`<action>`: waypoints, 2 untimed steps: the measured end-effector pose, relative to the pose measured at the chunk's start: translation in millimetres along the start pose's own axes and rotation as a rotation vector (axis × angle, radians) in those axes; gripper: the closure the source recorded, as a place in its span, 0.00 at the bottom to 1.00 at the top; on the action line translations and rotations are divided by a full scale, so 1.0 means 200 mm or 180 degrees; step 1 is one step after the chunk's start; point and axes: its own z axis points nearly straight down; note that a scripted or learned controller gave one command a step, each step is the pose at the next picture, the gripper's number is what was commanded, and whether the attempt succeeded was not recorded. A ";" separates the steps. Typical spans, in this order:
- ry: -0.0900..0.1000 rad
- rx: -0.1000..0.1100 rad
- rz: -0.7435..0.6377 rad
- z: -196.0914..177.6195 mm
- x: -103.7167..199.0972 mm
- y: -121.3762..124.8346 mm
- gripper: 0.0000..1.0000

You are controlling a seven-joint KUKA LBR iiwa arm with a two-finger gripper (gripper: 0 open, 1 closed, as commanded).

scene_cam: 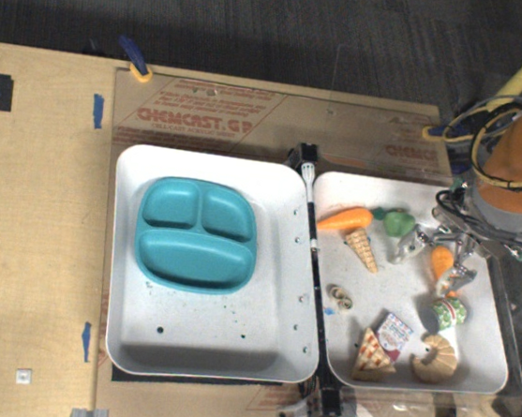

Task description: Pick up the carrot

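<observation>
We found the gripper (444, 254) low over the right white bin (496, 373), near its back right corner, hanging from the grey arm with its orange band (521, 164) that came in over the right rim. Something small and orange (441, 263) sat right at its metal parts, and we could not tell whether it was between the fingers or merely under them; whether the pincer stood wide or narrow we could not tell either.

The long orange carrot (346, 219) lay well apart from the gripper, towards the back left corner of that bin, close to the divider. Its long axis ran roughly along the back edge, slightly tilted, the thicker end nearer the gripper. We judged the coming move to be a sideways travel towards the left rim, with the fingers set across that axis.

Between the two lay a green round toy (397, 221) and a ribbed tan cone (364, 249), the cone almost touching the carrot. The teal sectioned plate (197, 235) sat in the left white bin (124, 328)
</observation>
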 end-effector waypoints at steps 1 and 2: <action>-0.0026 0.0007 0.0213 0.01 0.12 -0.01 0.00; -0.0055 0.0042 0.0214 -0.06 0.10 -0.02 1.00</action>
